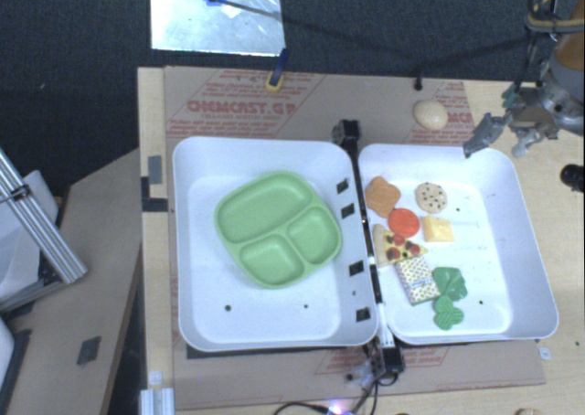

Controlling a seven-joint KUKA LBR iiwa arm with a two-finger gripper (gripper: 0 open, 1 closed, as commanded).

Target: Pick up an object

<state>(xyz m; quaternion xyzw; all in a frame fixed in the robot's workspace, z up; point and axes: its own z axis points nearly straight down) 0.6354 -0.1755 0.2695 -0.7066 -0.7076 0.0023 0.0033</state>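
Gripper (505, 133) open, empty, above right bin (524, 212) — cardboard (239, 99) reads "CHEMCAST GP"

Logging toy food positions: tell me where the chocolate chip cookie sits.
The cookie lies in the right bin, toward its far side, with the red tomato slice at its near left and the yellow cheese block just below.

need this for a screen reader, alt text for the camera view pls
Two white bins sit side by side on a bench: the left bin holds a green tray, the right bin a cluster of toy food. The gripper hangs over the right bin's far right corner, holding nothing.
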